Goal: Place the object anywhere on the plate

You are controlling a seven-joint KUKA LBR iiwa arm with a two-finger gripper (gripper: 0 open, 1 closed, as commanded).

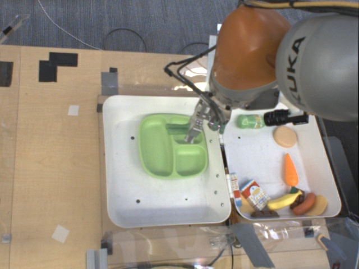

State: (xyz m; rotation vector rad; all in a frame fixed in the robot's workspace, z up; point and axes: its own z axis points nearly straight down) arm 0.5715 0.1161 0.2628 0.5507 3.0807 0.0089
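Note:
A light green divided plate (168, 150) lies in the left white bin (129, 206). My gripper (194, 132) hangs over the plate's upper right compartment, reaching in from the right under the orange band of the arm. A dark green elongated thing (177, 129) lies in that compartment, right beside the gripper's tip. I cannot tell whether the gripper holds it or only touches it. The arm's bulk hides the bench behind the gripper.
The right bin (331, 178) holds a green item (249, 121), a peach disc (286, 137), a carrot (290, 170), a banana (282, 201), a small carton (253, 192) and a sausage (303, 204). Both bins sit on a wooden bench.

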